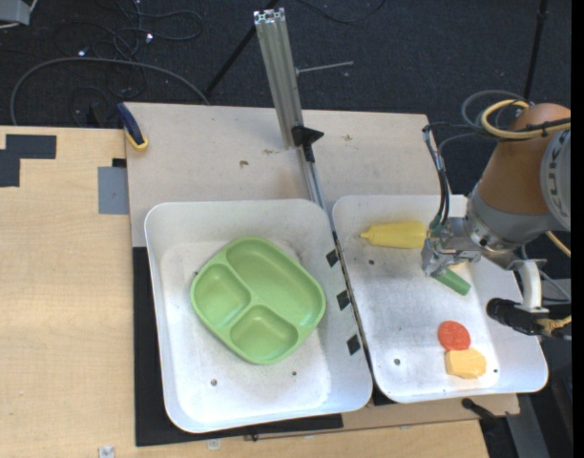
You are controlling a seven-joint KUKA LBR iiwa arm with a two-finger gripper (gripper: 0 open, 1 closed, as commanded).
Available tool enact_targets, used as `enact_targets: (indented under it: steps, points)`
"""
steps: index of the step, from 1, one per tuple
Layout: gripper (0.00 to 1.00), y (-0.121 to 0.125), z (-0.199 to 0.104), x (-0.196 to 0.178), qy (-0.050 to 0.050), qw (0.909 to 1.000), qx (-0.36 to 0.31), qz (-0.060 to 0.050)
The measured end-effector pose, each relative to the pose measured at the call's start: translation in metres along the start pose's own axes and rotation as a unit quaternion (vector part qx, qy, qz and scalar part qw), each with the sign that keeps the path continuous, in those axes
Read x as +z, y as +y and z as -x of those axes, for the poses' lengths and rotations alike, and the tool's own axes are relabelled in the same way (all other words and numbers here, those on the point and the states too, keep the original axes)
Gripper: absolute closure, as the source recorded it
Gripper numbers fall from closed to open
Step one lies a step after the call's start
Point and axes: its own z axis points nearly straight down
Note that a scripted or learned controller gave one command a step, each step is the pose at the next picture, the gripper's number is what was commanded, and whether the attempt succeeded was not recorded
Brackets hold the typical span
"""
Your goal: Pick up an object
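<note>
Nearest the lens, along the bottom of the frame, runs the front rim of two shallow white plastic bins sitting side by side on a black mat. Left bin [168, 370] holds a light green plastic divided plate [258, 299] with three compartments, lying flat near the bin's middle. Right bin [406, 370] holds four small things: a yellow corn-shaped toy [395, 236] at its upper part, a small green block [453, 281] just right of centre, a red round piece [453, 334] lower right, and a yellow-orange chunk [466, 364] just below the red one, nearly touching it.

From the right of the frame the grey arm with its orange band [521, 175] reaches in, and its hand [443, 259] is down inside the right bin, between the corn toy and the green block and right over the block's upper end. Whether its fingers are apart or closed, or have hold of anything, cannot be told from this angle.

Both bins rest on a pale wooden counter [53, 284] that fills the left of the frame, with a paler board [216, 151] behind them. An aluminium post [281, 74] rises from that board at upper centre. Beyond, across the top of the frame, dark carpet floor [101, 27] carries loose black cables [73, 74].
</note>
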Motion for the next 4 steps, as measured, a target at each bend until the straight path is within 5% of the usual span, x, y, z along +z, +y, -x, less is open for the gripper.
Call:
enact_targets:
  steps: [1,2,4]
  points:
    - [1.0,0.004,-0.002,-0.063,0.0,1.0,-0.001,0.001]
    - [1.0,0.004,-0.002,-0.064,0.001,1.0,-0.001,-0.001]
    - [1.0,0.001,-0.104,-0.074,0.002,1.0,-0.002,-0.003]
